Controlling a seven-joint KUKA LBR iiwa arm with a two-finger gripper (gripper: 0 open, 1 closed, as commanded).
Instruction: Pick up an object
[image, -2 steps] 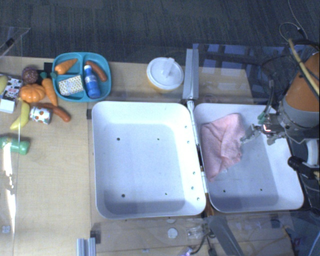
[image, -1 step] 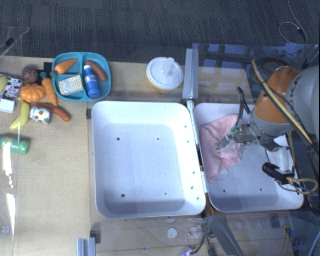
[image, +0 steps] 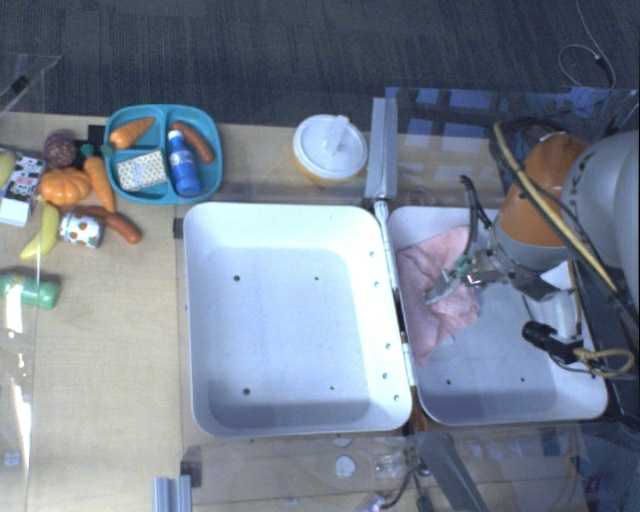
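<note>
Pink cloth (image: 437, 287) lies crumpled in the right bin (image: 520, 400), filling its 9 to 11 o'clock part against the wall shared with the left bin (image: 290, 320). The gripper (image: 452, 284) is down at the cloth's 3 o'clock edge, touching the folds, the grey arm (image: 600, 200) reaching in from 3 o'clock. Whether it is released or clenched I cannot tell; metal and fabric blur together there. Going by the task, the cloth is the thing to lift. To do it well, I'd bite into a raised fold, not the flat skirt, close fully, then rise straight up, watching for fabric slipping free. On the worktop (image: 100, 400), at 10 o'clock, sit a blue tray (image: 205, 130) of toy food and a white lidded cup (image: 331, 148).
</note>
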